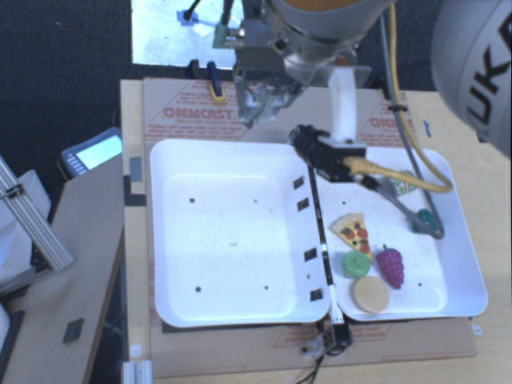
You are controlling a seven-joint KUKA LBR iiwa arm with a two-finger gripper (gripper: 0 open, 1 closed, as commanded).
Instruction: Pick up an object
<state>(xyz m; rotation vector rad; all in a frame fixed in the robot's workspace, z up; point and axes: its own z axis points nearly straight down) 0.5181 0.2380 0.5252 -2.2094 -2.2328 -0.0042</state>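
The right bin point(460, 274) holds several small items. A pizza slice toy point(352, 230) lies near the divider. In front of it sit a green round piece point(357, 264), a purple grape bunch point(390, 266) and a tan disc point(371, 294). A metal utensil with a teal end point(416, 214) lies further back, beside a green item point(405, 185) that a yellow cable partly hides. My gripper point(258, 106) hangs high over the far rim of the left bin point(172, 238), well away from all the items, and I see nothing in it.
A black bracket point(320, 154) with a yellow cable point(400, 178) reaches over the right bin's far part. Black clips line the divider point(320, 246). A yellow-and-blue clamp point(214, 82) sits behind the bins. At the left are a small screen point(92, 154) and an aluminium rail point(32, 218).
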